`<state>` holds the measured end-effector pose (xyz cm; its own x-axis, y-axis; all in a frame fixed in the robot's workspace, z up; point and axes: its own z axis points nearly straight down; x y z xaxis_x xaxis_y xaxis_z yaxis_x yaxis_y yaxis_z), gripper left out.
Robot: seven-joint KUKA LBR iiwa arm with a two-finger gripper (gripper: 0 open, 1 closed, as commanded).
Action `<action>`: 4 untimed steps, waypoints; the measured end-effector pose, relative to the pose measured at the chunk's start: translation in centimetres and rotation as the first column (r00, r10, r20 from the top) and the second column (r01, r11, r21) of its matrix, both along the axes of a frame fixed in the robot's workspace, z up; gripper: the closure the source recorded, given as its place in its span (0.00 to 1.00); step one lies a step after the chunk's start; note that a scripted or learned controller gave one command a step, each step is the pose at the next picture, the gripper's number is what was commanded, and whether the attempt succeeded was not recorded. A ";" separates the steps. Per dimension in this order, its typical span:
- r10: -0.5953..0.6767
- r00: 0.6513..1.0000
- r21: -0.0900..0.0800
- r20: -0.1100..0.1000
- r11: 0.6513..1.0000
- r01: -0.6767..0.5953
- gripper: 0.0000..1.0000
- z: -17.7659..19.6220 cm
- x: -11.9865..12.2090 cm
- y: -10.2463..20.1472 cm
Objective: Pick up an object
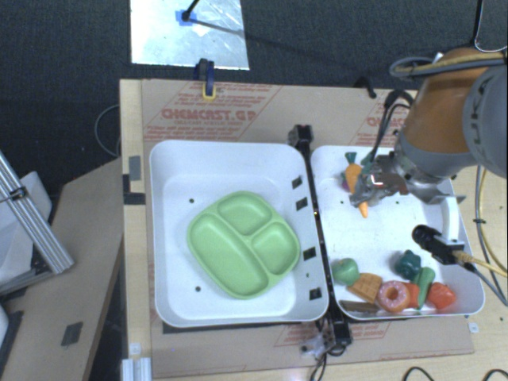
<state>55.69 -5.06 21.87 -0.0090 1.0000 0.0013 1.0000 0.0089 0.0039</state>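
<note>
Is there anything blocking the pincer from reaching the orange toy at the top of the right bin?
Nothing visible does. The pincer is already right at the small orange toy in the far part of the right white bin; the other toys lie clustered along its near edge.

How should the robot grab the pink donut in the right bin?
Judging from the view, the pink donut lies flat among other toys near the bin's front wall. Best to come straight down from above and pinch across its ring, one finger in the hole and one outside on its far side, where the bin floor looks bare. The waffle-like piece and orange-red toy crowd its sides.
</note>
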 end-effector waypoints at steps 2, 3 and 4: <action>-0.003 1.000 -0.001 -0.001 1.000 0.003 1.00 1.5 1.1 4.1; -0.009 1.000 -0.001 -0.003 1.000 0.009 1.00 1.4 0.9 3.0; -0.006 1.000 -0.001 -0.005 1.000 0.006 1.00 -0.5 0.8 3.5</action>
